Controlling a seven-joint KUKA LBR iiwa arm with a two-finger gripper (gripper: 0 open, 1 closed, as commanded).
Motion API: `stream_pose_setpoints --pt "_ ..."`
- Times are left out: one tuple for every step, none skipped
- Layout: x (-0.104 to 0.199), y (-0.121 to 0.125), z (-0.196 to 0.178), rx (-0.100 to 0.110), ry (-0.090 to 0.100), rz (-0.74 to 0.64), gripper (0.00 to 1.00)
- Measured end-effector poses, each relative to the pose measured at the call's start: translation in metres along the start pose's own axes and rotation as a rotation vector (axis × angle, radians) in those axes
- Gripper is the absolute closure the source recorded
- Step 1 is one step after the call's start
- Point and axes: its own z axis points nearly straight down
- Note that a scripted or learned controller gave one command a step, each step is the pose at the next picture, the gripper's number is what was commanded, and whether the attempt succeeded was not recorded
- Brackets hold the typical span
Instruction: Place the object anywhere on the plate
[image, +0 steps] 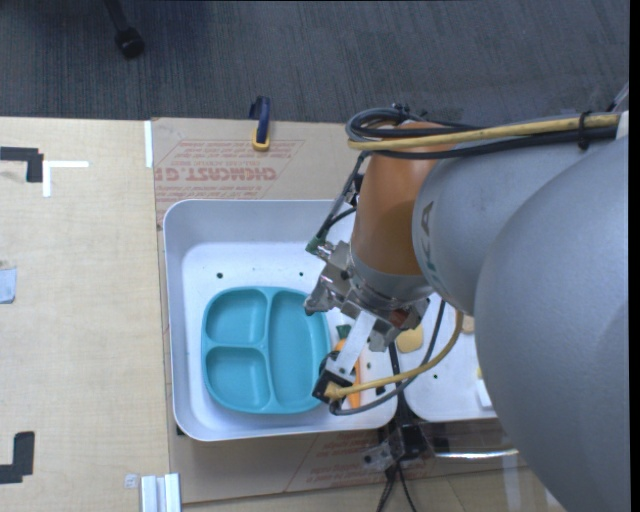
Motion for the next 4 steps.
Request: stream_pose_setpoints --pt "0.0 0.001 -0.008 0.002 -0.004 -0.007 1.0" --pt "0.032 -0.012 0.005 0.0 -0.001 -0.038 1.0" --pt "0.111 0.028 -0.031 0.0 -0.002 0.134 1.0" --pt "0.052 -0.03 -0.082 0.001 -0.002 -0.017 1.0"
